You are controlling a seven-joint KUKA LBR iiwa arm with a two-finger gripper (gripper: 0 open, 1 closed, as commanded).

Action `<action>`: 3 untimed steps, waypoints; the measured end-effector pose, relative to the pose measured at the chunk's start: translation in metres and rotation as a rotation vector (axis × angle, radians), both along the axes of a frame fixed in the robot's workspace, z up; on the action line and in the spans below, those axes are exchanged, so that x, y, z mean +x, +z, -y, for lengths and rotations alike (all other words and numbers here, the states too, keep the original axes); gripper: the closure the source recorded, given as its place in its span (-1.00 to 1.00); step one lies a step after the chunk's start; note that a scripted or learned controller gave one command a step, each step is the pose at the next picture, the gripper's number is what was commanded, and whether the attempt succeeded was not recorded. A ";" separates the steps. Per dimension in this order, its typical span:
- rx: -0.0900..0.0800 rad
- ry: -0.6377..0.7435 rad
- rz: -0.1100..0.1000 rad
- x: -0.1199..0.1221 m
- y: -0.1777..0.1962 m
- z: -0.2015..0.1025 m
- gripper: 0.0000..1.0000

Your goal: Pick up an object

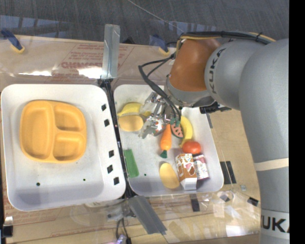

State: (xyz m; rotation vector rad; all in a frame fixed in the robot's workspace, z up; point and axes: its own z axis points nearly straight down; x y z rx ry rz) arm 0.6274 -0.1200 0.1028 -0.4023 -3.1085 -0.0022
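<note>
Carrot (165, 138) lies mid right bin (142, 184), just beside my gripper (151, 122), whose fingers look apart and empty. I judge it light, stiff, smooth plastic; I'd pinch across its thicker middle.

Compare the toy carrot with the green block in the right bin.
The carrot is orange and tapered; the green block is flat and rectangular. The carrot lies mid-bin among other toys, just below the gripper; the green block lies apart by the left wall. Both are elongated, lie flat in the right bin, and neither is held.
</note>
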 end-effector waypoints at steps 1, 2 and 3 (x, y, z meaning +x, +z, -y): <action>-0.001 0.210 0.006 -0.044 -0.011 0.037 -1.00; -0.002 0.213 0.010 -0.042 0.001 0.036 1.00; -0.006 0.068 0.023 -0.027 0.155 0.012 1.00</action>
